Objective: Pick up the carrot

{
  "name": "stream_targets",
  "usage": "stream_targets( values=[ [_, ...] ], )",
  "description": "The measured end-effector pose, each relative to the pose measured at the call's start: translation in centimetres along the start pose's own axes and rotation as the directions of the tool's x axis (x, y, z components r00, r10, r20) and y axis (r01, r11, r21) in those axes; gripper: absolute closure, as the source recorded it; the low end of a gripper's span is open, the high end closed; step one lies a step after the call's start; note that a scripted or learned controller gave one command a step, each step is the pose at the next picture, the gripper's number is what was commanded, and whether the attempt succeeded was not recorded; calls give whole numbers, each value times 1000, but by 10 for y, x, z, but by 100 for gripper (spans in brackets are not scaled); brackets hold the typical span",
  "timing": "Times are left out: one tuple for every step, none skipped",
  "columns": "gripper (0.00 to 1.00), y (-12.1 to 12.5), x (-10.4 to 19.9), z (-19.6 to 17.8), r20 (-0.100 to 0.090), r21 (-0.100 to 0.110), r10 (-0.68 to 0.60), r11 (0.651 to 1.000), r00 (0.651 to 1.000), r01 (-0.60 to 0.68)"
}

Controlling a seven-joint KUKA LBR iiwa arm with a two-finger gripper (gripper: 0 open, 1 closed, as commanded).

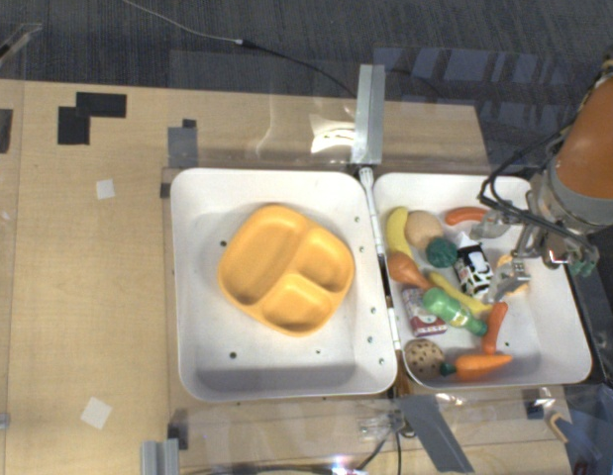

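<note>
End effector (pixel 514 277) hung at the right of the frame, over the right bin (pixel 563 349), below the grey wrist and orange band of the arm (pixel 593 156). Whether it was wide or narrow could not be told; nothing was seen held in it. It sat just beside a small black-and-white toy (pixel 473 269) and above a thin orange-red piece (pixel 495 327).

Carrot (pixel 478 365) lay near the lower edge of the right bin, roughly level, its green end toward the left, next to a round speckled item (pixel 423 354). It was apart from the end effector.

Other items crowded the bin's left half: a banana (pixel 396 231), a dark green round item (pixel 442 253), a green bottle-shaped toy (pixel 451 309).

Left bin (pixel 202 364) carried a yellow divided plate (pixel 286 267) at frame centre. Both bins sat on the wooden counter (pixel 78 295).
</note>
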State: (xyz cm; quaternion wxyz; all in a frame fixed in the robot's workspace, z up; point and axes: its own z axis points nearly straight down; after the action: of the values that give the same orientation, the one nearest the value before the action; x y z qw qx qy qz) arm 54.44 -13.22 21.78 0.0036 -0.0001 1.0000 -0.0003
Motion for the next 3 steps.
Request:
stream_targets(
  values=[
    [0,-20,42,66,-7,0,21,1000,1000,-21],
    [0,-47,0,101,30,8,-27,1000,999,27],
    [0,-35,44,125,19,7,-69,998,997,69]
  ],
)
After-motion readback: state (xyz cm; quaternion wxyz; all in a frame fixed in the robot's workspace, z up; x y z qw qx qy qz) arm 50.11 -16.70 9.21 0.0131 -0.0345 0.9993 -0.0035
